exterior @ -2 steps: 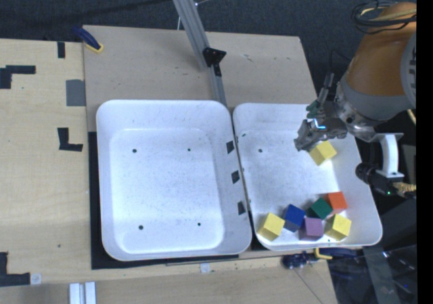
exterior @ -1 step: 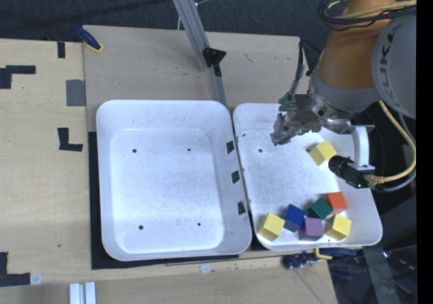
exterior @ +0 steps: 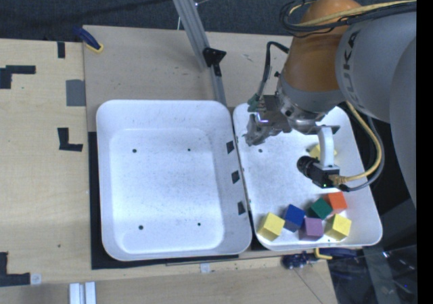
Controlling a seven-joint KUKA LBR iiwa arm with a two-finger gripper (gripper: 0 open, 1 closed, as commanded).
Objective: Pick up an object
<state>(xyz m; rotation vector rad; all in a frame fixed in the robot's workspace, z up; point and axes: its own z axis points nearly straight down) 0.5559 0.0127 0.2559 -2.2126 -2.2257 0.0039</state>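
Small coloured blocks [exterior: 306,220], yellow, blue, purple, green and orange, cluster in the near corner of the right bin [exterior: 270,174]. My gripper [exterior: 257,130] hangs over that bin's far left part, well apart from them; I cannot tell how it is set.

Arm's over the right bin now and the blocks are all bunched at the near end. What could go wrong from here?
1. The small yellow cube, blue cube, purple cube and green cube sit packed together, so a grab may catch two or wedge between them.
2. The pincer hangs close to the shallow white right bin's left wall, far from that cluster; closing here would likely catch nothing.
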